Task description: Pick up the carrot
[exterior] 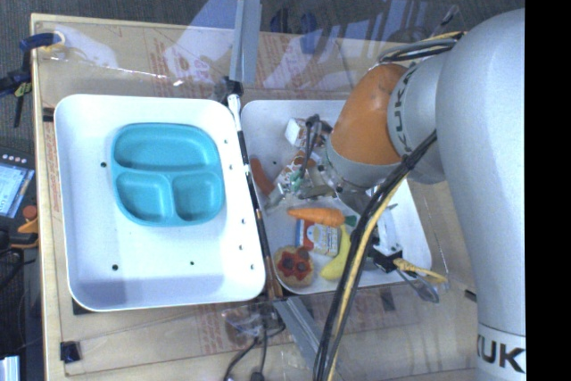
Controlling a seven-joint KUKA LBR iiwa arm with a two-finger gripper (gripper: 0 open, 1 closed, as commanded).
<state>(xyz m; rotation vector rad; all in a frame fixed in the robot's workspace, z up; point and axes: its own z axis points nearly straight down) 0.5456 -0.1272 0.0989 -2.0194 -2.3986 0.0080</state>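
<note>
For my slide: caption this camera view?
Arm's tool low in right bin beside carrot; teal tray in left bin.

An orange carrot (318, 215) lies lengthwise, nearly level, in the middle of the right-hand white bin (268, 116), its tapered tip pointing left. It rests on the bin floor among other small items, just above a yellow piece.

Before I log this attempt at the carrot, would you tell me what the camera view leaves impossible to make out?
- Gripper: small and cluttered in the camera view; whether it is open or shut cannot be told.
- Right bin: its right side is hidden under the arm.
- Carrot: visible, but whether the gripper touches it is unclear.
- Small white item at the bin's top: too small to identify.
</note>
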